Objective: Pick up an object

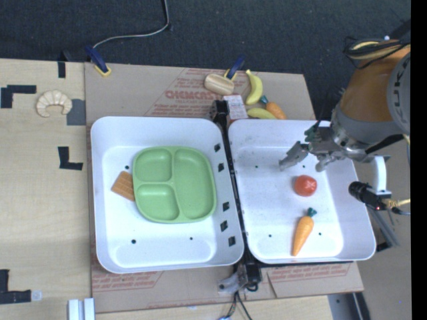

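Seen from above the bench, the robot arm [380,85], grey with an orange band, reaches in from the right over the right-hand white bin [267,239]. Its gripper [308,160] hangs over the upper middle of that bin with its two fingers [292,159] spread apart and nothing between them.

A toy tomato [305,185], small, red and round, lies on the bin floor just below the gripper, close to the fingertips but apart from them. A toy carrot [303,233], orange with a green top, lies farther down the same bin, tilted, well clear of the gripper.

In the left-hand white bin [160,255] a green divided plate [175,183] with three compartments lies flat. A thin tan-orange piece [123,186] pokes out from under the plate's left edge; most of it is hidden, and what it is cannot be told.

Behind the bins, on the cardboard sheet [167,92], a toy banana [254,89], a tan bread-like piece [219,83] and a small printed packet [235,105] cluster together; an orange object [274,110] there is partly cut off by the right bin's rim. A toy croissant [55,103] lies alone on the wooden bench [40,212] at far left. The arm's upper part runs out of frame at the right edge, and the wrist hides where the fingers join it.
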Controlling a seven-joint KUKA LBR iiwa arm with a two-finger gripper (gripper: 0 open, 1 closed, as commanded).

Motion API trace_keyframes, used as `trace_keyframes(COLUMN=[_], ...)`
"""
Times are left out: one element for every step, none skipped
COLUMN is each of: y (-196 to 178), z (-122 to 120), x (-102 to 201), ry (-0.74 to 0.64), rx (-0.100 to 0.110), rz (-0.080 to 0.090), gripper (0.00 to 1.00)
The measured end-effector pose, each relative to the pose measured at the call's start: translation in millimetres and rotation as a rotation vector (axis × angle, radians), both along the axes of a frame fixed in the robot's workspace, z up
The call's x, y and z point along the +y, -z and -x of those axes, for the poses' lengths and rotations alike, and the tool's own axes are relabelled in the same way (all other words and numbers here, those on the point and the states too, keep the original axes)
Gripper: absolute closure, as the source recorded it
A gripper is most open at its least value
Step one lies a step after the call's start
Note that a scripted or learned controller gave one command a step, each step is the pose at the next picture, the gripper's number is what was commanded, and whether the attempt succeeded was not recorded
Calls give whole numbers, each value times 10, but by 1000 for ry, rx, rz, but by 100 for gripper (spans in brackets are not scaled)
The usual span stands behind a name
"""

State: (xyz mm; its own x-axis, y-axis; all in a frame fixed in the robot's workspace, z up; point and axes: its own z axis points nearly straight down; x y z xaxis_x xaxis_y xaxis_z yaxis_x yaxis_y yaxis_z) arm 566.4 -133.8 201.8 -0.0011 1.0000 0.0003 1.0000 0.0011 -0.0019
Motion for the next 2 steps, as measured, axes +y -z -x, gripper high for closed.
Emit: trace_keyframes(y=[214,1150], z=[26,55], x=[-437,-514], ry=[1,0], rx=[0,-5], rz=[1,1], gripper=[0,0])
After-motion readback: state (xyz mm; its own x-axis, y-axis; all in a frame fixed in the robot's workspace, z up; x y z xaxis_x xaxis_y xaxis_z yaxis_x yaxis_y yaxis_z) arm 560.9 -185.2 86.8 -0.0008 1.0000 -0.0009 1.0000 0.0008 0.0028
